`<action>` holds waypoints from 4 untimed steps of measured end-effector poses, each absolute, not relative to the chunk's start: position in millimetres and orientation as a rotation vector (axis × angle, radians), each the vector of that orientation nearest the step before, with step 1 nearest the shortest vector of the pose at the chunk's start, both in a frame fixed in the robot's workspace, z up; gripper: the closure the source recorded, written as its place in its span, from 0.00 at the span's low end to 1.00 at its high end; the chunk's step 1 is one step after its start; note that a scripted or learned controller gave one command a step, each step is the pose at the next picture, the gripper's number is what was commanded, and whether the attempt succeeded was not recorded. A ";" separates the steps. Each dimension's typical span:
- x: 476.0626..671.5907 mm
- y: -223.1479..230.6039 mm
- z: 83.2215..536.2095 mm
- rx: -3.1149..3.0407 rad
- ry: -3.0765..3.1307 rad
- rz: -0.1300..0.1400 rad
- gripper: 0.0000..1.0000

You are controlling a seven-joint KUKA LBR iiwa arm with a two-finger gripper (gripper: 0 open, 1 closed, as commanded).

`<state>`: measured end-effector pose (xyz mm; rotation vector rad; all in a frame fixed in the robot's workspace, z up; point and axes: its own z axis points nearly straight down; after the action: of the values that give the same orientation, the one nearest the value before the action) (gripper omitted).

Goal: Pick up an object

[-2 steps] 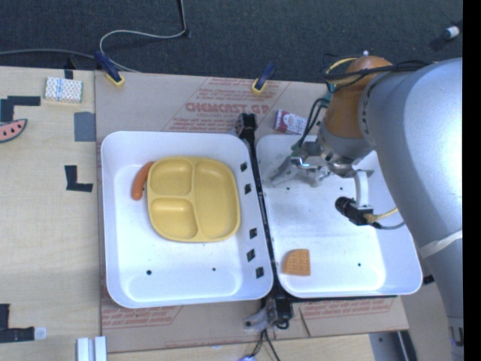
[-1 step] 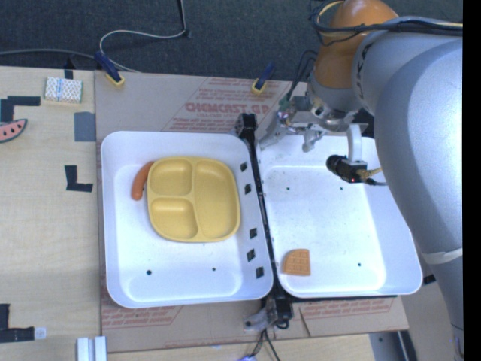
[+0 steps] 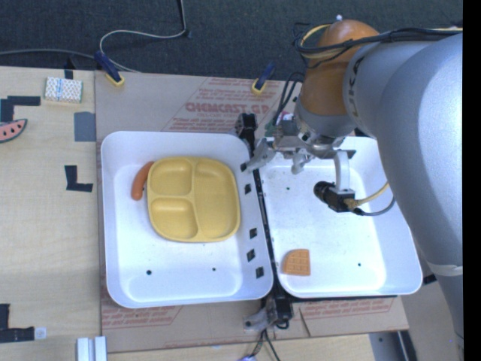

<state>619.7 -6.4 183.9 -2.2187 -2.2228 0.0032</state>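
My gripper (image 3: 276, 162) hangs over the far left corner of the right bin (image 3: 376, 277), close to the divider between the bins. Its fingers (image 3: 256, 159) are spread open with nothing between them. A small orange waffle piece (image 3: 296, 262) lies near the front left of the right bin, well in front of the gripper. In the left bin (image 3: 124, 277) sits a yellow divided plate (image 3: 194, 199), and an orange sausage (image 3: 139, 180) lies against the plate's left edge.
The grey arm and its orange band (image 3: 334, 59) cover the right bin's far right part. A black fitting with a cable (image 3: 335, 195) hangs over the bin's middle. Blue clamps (image 3: 110, 69) and cables lie behind the bins.
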 end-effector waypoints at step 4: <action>543.7 -94.7 95.3 -2.225 -2.224 -0.001 0.00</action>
<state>543.7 -94.7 95.3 -2.2249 -2.2235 -0.0011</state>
